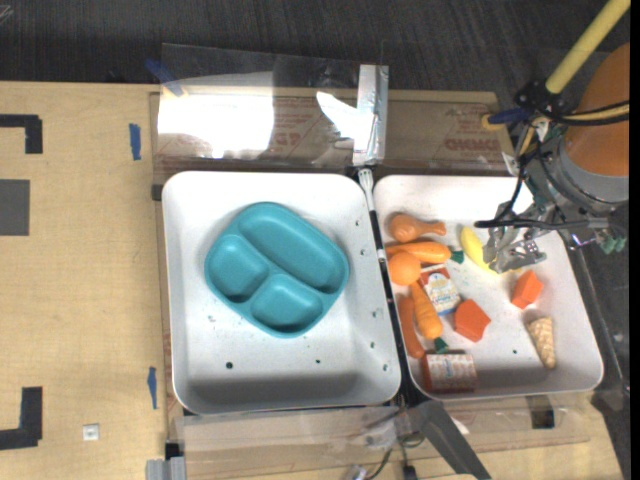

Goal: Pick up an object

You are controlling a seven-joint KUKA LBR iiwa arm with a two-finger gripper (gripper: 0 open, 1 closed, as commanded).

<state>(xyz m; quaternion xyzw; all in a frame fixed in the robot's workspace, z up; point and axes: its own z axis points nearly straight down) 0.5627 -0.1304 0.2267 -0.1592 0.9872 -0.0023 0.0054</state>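
The right bin (pixel 585 368) holds several toy foods. A yellow banana-like piece (pixel 474 248) lies near its middle back, and my gripper (pixel 516 250) hangs just right of it, low over the bin floor. Nothing can be seen held in the gripper. An orange-red block (pixel 527 288) sits just below the gripper, and another (pixel 470 320) lies further left. Orange pieces (pixel 415 229) and a carrot (pixel 426 313) crowd the bin's left side, with a small carton (pixel 441 291) between them.
The left bin (pixel 190 208) holds a teal divided plate (pixel 276 266). A cone (pixel 543 340) and a can (pixel 450 370) lie near the right bin's front. A clear sheet and cardboard (pixel 300 123) stand behind the bins. The arm's cables (pixel 530 118) run in from the upper right.
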